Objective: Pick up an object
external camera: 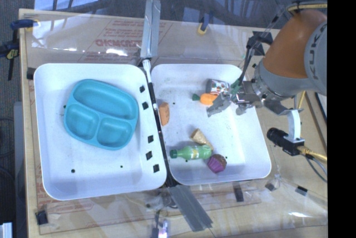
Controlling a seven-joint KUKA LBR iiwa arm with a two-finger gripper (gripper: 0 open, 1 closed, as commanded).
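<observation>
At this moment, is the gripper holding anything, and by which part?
Cannot be told: the gripper sits low in the right bin, beside the orange carrot.

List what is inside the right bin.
The right bin holds a green bottle, a purple piece, a tan cone, an orange piece by the divider and a toy carrot. The gripper covers part of a shiny item beside the carrot.

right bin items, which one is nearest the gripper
The orange carrot, just left of the gripper. The cone, bottle and purple toy lie farther down.
</observation>
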